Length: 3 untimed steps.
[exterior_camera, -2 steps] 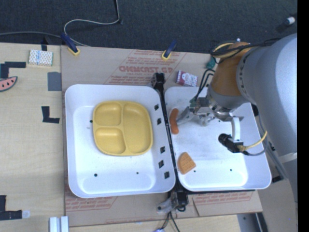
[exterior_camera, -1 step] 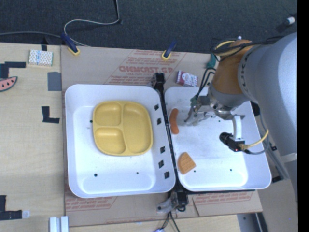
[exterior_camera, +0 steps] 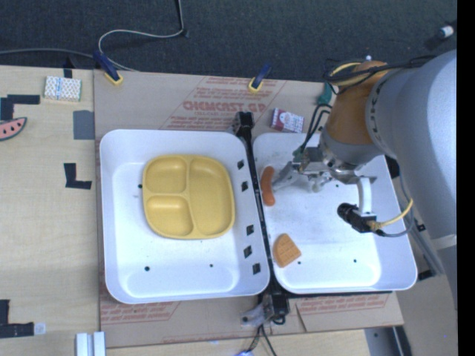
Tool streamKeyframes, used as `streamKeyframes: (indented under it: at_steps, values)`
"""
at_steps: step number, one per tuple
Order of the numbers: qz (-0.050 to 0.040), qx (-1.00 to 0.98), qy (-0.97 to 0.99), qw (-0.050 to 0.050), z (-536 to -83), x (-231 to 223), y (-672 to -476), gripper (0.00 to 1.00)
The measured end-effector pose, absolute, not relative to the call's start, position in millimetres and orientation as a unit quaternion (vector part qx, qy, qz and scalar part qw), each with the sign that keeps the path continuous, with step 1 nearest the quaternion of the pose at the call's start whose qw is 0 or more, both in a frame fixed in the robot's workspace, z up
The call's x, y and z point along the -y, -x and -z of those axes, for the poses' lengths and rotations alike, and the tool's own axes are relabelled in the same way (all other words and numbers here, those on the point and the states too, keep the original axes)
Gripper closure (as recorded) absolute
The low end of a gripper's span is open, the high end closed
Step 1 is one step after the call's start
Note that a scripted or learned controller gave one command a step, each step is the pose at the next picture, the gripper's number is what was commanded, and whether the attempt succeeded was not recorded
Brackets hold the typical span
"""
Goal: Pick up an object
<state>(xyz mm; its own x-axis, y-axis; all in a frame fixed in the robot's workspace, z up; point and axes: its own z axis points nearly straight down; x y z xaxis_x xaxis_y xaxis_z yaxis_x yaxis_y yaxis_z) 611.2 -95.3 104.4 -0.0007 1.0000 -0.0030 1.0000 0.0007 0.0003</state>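
Jaws of the grey arm hang low in the right bin, at about nine o'clock from that bin's middle, right beside the sausage that lies along the bin's left wall. Whether they are open or closed I cannot tell, and nothing is seen between them. A tan, biscuit-like piece lies at about seven o'clock in the same bin, well apart from the sausage. The left bin holds a yellow divided plate near its middle. On the desk, at twelve o'clock from the right bin, lies a small red and white packet.
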Motion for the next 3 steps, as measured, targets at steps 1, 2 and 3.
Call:
streamKeyframes:
  at_steps: [1, 2, 3]
  values:
    - [0.0007, -0.708, -0.707, 0.0, -113.5, 94.3, -611.0, 1.0]
    - [0.0007, -0.708, -0.707, 0.0, -113.4, 94.3, -610.9, 0.0]
    - [0.0003, -0.707, -0.707, 0.001, -84.9, 99.0, -668.6, 0.0]
